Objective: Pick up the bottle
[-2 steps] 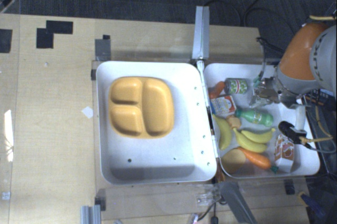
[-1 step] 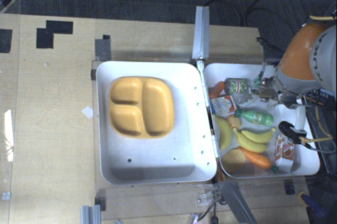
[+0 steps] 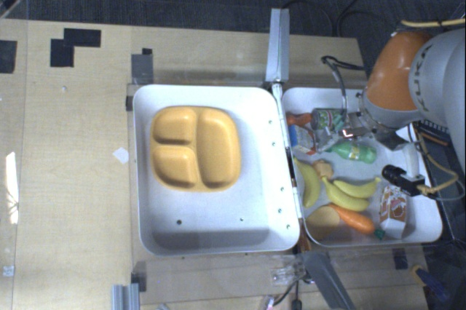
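Green bottle (image 3: pixel 354 152) lies on its side in the right bin (image 3: pixel 429 232), long axis left-right, just above the bananas (image 3: pixel 349 190). Hand (image 3: pixel 348 131) hovers right above it, nearly touching; can't tell how open it is.

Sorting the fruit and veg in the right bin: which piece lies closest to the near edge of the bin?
The orange carrot. It lies below the yellow bananas, nearest the bin's bottom rim, beside the small carton.
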`<state>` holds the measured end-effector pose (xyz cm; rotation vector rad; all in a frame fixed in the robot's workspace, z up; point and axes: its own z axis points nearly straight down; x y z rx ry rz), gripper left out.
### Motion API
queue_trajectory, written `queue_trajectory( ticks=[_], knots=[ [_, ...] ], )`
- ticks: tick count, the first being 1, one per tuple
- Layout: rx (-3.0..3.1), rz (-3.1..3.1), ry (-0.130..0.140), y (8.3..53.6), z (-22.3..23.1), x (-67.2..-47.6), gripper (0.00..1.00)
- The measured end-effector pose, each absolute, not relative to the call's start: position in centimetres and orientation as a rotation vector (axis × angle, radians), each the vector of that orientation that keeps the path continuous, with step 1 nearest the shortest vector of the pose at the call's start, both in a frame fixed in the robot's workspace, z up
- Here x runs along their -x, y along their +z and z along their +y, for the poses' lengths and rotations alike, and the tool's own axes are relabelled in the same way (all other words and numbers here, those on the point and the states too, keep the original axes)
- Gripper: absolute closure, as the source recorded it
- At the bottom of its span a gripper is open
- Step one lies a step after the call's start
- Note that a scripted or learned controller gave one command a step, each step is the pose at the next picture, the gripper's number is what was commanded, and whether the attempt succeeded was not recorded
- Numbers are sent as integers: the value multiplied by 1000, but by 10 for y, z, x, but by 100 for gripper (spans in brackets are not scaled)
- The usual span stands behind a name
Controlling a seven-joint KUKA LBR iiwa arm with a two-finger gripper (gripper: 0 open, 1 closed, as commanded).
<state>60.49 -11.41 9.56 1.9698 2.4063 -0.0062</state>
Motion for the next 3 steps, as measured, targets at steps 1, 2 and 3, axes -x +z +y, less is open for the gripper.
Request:
queue_trajectory(
  ticks=[1, 2, 3],
  knots=[
    [-2336, 2086, 11, 90, -156, -559, 0],
    [-2330, 2090, 15, 100, -155, -560, 100],
    [-2507, 1887, 6, 217, -110, -570, 100]
  ],
)
